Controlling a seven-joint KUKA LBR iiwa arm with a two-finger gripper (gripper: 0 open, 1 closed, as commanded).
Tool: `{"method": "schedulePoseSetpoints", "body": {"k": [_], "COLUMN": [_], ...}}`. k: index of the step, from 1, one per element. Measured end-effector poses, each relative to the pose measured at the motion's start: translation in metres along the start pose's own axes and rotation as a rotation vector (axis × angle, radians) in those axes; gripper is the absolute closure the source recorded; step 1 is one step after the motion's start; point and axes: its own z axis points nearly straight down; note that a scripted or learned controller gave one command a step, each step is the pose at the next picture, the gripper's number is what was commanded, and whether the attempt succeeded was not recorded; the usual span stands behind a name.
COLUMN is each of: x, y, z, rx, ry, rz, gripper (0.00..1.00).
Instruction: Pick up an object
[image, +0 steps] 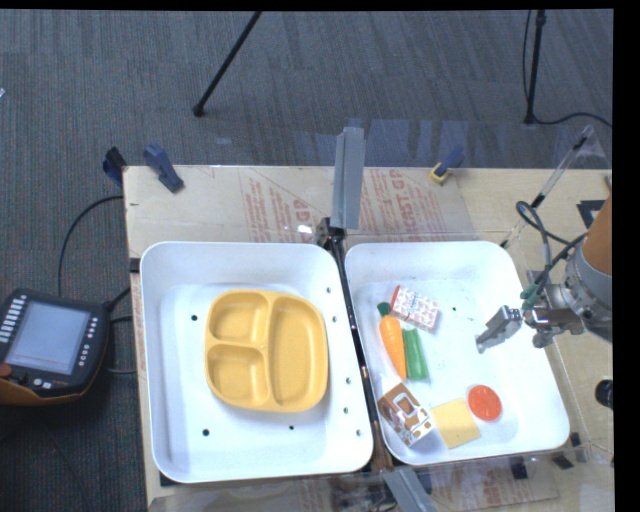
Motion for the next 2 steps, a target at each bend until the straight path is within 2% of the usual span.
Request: {"method": "schedulePoseSetpoints", "body": {"k": [1, 2], "x": [0.051, 0.116], "y": [0.016, 0.006], "z": [0.153, 0.07], "rx": [-0.002, -0.004], "ry": [0.0, -0.001], "rz": [-0.137, -0.257], "gripper": [0.0, 0.0]}}
